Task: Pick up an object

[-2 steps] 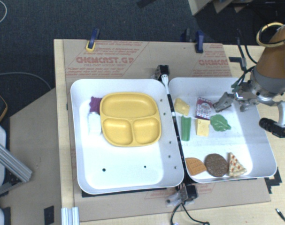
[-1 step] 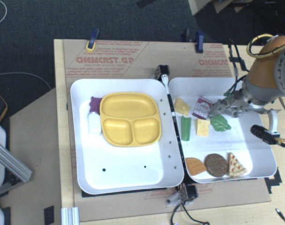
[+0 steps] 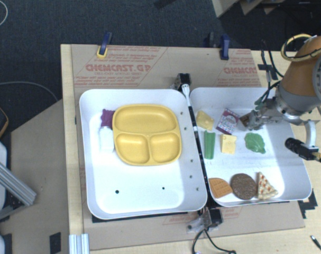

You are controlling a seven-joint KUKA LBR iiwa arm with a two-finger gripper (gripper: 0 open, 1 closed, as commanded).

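The right bin [image 3: 292,168] holds play food: a pale yellow piece [image 3: 204,120], a dark red wrapper [image 3: 227,121], a green stick [image 3: 209,144], a yellow cheese square [image 3: 229,144], a green leaf [image 3: 254,142], a tan cookie [image 3: 219,187], a brown patty [image 3: 243,186] and a pizza slice [image 3: 265,186]. My gripper [image 3: 254,119] hangs low over the bin's upper right, just right of the wrapper and above the leaf. I see nothing clearly between its fingers.
The left bin [image 3: 144,194] holds a yellow divided tray [image 3: 147,133] with a purple piece [image 3: 106,117] and a white piece [image 3: 106,139] beside its left edge. The arm [image 3: 303,83] comes in from the right. Clamps [image 3: 103,45] sit at the board's far edge.
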